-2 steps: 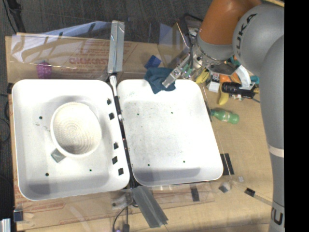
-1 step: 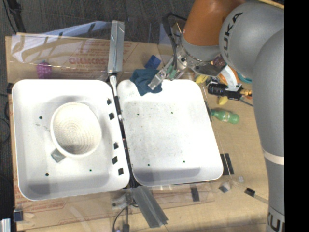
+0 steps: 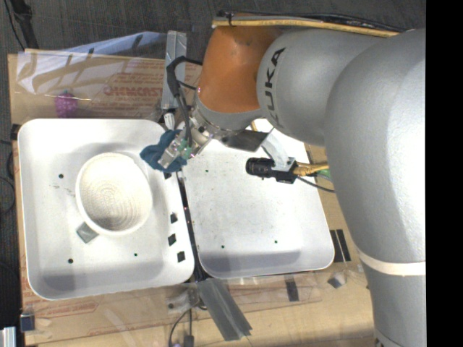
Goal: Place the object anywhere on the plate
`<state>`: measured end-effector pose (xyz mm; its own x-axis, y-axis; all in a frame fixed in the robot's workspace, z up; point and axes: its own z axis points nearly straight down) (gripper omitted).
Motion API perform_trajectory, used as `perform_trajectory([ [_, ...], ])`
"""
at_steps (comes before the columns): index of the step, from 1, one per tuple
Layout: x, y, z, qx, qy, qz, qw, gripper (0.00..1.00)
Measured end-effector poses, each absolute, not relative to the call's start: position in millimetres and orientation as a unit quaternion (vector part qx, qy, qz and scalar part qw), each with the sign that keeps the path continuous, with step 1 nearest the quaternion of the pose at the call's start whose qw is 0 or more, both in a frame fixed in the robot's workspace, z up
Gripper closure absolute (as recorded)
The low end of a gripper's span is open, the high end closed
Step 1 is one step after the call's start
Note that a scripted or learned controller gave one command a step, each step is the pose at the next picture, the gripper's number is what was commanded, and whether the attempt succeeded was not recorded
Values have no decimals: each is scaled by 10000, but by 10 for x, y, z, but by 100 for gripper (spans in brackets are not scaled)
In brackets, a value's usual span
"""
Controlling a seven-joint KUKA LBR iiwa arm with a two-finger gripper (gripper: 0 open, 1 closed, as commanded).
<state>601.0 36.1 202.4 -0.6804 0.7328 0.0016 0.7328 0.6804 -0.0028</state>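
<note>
We see the grey arm [image 3: 362, 114] filling the right side of the camera view, its orange band [image 3: 228, 71] sitting above the wrist near the top centre. Beneath it the desk [image 3: 108, 85] carries two shallow white bins side by side. The left bin [image 3: 43, 266] holds a round white plate [image 3: 114, 192], which lies a little left of that bin's middle. The right bin [image 3: 260, 223] has a bare, lightly speckled floor. A black cylindrical part [image 3: 269, 168] hangs off the wrist over the right bin's upper portion, with yellow cabling trailing to its right.

The end effector [image 3: 176, 152] hangs over the ridge where the two bins meet, near their upper edge. A small blue object [image 3: 155, 154] sits at its tip, just off the plate's upper right rim and apart from the plate's surface. The object appears to be pinched at the tip, but we cannot tell for sure how the end effector is set, since the wrist crowds that spot. A small grey tab [image 3: 87, 232] lies against the plate's lower left rim.
</note>
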Motion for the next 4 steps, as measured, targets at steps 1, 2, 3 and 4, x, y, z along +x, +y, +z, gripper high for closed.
perform_trajectory([
  [1, 6358, -265, 1914, -3985, -9172, 7, 5, 100],
  [2, 5868, 139, 1917, -3414, -9399, 7, 10, 100],
  [3, 5183, 736, 2553, -2657, -9641, 0, -2, 100],
  [4, 5730, 361, 2639, -2061, -9785, 4, -5, 100],
])
